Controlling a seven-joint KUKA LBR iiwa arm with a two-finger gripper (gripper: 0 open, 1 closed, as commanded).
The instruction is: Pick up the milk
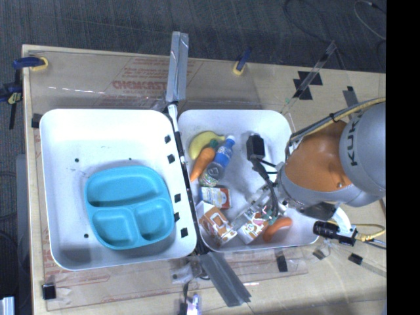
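Small cartons lie among the clutter at the front of the right bin. A white carton with coloured print, lying on its side, looks like the milk. Beside it are a brown and orange carton and a smaller orange and white one. My gripper reaches in from the right, low over the front of this bin, just above and right of the white carton. The wrist and its orange band hide the gripper's tip. Nothing can be seen held.
The right bin also holds a banana, a carrot, a blue bottle, a can, a black object and a red item. A blue divided tray lies in the left bin.
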